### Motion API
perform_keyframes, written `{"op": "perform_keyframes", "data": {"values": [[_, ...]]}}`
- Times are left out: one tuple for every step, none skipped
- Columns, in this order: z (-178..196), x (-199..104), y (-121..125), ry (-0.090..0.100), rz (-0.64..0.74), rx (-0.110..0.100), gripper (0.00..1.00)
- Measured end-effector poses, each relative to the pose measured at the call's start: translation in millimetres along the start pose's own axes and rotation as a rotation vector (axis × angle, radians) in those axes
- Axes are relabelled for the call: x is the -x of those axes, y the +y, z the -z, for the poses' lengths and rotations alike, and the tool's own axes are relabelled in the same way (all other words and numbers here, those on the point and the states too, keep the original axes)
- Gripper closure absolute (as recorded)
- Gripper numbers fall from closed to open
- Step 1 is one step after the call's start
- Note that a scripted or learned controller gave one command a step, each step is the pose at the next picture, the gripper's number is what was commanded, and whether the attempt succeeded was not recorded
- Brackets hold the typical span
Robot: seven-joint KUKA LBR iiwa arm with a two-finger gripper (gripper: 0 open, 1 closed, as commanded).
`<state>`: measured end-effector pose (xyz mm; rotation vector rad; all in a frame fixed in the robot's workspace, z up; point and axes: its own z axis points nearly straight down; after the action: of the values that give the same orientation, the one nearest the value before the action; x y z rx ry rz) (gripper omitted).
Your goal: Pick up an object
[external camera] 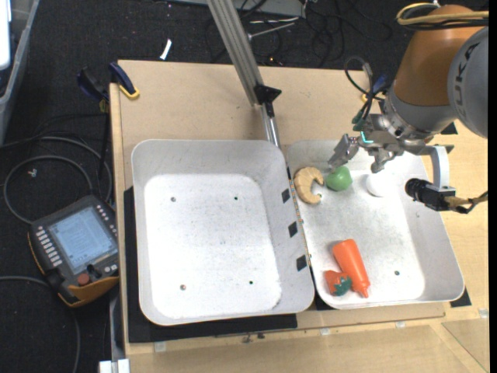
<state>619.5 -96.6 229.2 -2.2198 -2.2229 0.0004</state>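
I see the hand hanging over the far end of the right bin, its fingers spread and gripping nothing. A green ball lies just below one fingertip, beside a tan croissant-shaped piece. A white object sits near the other finger. An orange carrot toy lies nearer the front.

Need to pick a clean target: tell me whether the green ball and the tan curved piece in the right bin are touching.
Apart. The camera view shows a strip of white bin floor between the green ball and the tan curved piece in the right bin.
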Motion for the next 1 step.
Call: {"op": "perform_keyframes", "data": {"values": [[-45.5,3.1,-5.9,0.000,-0.003,-0.005,0.00]]}}
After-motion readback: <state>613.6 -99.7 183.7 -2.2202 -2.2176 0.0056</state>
